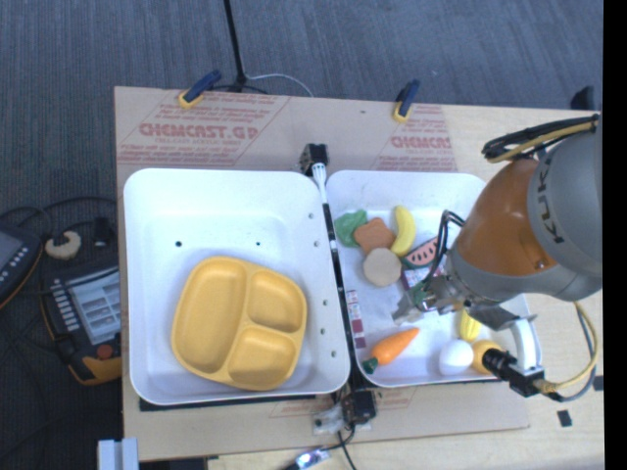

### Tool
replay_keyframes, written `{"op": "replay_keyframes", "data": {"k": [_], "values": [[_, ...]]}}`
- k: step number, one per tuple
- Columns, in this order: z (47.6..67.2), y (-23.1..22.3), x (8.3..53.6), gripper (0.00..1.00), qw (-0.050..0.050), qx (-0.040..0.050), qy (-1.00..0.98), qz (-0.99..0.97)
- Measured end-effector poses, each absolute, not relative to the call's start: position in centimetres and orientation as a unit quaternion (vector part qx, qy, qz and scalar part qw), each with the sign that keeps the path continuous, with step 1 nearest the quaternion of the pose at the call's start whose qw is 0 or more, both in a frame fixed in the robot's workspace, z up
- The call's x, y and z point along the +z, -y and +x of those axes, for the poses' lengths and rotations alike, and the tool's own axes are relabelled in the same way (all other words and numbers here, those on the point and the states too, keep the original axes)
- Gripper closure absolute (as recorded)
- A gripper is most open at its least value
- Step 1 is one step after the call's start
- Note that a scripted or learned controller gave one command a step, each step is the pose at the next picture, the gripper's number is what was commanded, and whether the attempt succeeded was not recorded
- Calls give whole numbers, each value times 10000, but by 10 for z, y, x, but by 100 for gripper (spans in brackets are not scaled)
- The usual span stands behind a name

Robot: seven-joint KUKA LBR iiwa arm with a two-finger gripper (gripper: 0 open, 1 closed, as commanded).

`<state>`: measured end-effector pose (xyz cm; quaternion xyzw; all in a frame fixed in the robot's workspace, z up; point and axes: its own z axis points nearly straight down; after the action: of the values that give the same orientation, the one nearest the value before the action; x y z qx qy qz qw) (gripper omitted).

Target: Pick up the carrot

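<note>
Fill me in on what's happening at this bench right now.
A grey arm reaches in over the right bin, which holds toy food. Its gripper hangs just above and to the right of the carrot, which lies flat near the bin's front edge, not yet picked up. A banana, a watermelon slice and an egg lie nearby. The left bin holds a yellow divided tray.

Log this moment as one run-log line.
task: pick up carrot | carrot: lying in right bin, near front edge, not held | pincer: above the carrot, apart | yellow tray: left bin
</note>
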<state>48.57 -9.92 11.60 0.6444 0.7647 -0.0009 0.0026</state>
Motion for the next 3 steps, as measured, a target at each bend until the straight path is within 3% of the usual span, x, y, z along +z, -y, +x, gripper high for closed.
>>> {"op": "replay_keyframes", "data": {"k": [1,2,3], "values": [[486,99,116,0,22,-11,-7648,6442],[486,100,90,0,8,27,-6601,7512],[487,103,90,0,61,14,-7187,6953]]}}
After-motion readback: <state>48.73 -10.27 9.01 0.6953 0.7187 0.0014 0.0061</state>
